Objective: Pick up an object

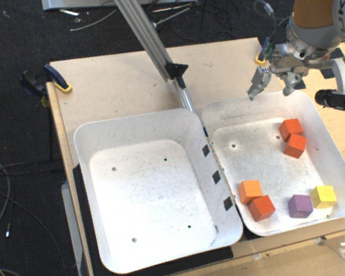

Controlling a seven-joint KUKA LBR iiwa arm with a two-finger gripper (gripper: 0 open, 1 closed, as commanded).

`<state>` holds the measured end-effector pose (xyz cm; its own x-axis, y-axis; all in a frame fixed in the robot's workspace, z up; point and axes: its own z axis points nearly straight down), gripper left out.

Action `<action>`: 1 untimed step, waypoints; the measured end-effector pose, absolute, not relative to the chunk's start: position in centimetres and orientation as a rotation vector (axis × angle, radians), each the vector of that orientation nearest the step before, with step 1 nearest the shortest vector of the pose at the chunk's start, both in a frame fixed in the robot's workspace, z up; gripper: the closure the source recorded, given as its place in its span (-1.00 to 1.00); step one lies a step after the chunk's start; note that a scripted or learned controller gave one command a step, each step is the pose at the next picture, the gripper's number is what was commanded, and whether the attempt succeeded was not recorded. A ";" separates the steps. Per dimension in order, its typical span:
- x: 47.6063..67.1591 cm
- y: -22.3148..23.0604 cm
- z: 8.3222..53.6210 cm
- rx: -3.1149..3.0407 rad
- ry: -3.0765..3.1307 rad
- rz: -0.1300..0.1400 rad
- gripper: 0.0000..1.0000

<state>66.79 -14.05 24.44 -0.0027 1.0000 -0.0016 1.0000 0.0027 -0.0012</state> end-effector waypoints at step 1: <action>61.3 -16.0 28.3 2.224 2.217 0.000 -1.00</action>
